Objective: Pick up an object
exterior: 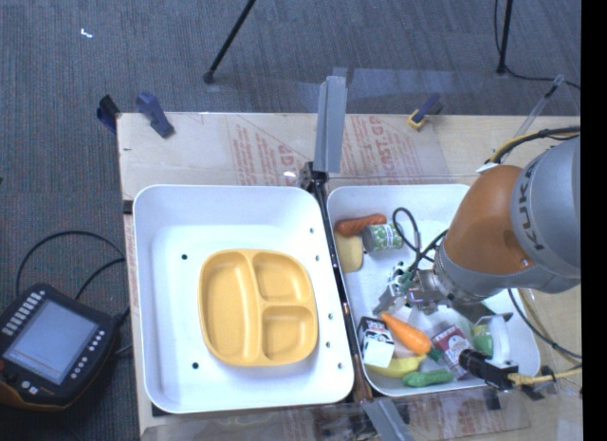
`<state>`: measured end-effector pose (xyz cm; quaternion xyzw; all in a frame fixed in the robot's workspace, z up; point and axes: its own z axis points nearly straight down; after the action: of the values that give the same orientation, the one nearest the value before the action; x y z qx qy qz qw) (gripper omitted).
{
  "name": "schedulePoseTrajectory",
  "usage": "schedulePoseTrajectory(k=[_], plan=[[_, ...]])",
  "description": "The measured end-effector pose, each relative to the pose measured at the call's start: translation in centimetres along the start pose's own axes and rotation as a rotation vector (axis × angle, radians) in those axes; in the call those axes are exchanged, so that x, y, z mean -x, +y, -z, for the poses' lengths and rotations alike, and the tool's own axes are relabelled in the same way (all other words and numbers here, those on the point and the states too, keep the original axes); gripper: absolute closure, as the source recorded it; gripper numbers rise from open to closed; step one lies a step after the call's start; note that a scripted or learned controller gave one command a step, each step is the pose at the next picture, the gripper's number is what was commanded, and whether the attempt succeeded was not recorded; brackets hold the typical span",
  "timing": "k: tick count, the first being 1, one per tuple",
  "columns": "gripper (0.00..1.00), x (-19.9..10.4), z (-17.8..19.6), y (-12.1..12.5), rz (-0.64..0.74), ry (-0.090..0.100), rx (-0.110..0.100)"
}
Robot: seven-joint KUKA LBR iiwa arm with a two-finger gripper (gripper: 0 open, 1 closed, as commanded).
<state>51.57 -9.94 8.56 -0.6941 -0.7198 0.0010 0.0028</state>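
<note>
Arm enters from right, orange band over right bin [346,321]. Gripper [403,287] low in bin's middle; cannot tell if open or closed, nothing seen held. Carrot [406,335] just below gripper, beside small carton [377,333] near left wall. Banana [396,366] and green pod [427,378] crowd front rim. Sausage [360,224] and green can [382,237] near back wall, potato [349,253] against left wall. Left bin [161,240] holds yellow divided plate [258,306], open floor all around it. Desk [209,150] bare behind bins.

A divided plate [257,306] lies in the left bin [156,240]; toy foods crowd the right bin [446,192].
</note>
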Motion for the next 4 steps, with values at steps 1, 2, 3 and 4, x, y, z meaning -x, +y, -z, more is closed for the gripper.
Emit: schedulePoseTrajectory(k=[1, 2, 3, 4], plan=[[0.00, -2.5, 10.0, 1.0, -0.125, -0.002, 0.003], [0.00, 1.1, 0.9, 1.7, -0.109, 0.000, 0.002], [0.00, -0.6, 0.0, -2.6, -0.193, 0.000, 0.000], [1.00, -0.6, 0.7, -2.6, -0.198, 0.001, -0.004]])
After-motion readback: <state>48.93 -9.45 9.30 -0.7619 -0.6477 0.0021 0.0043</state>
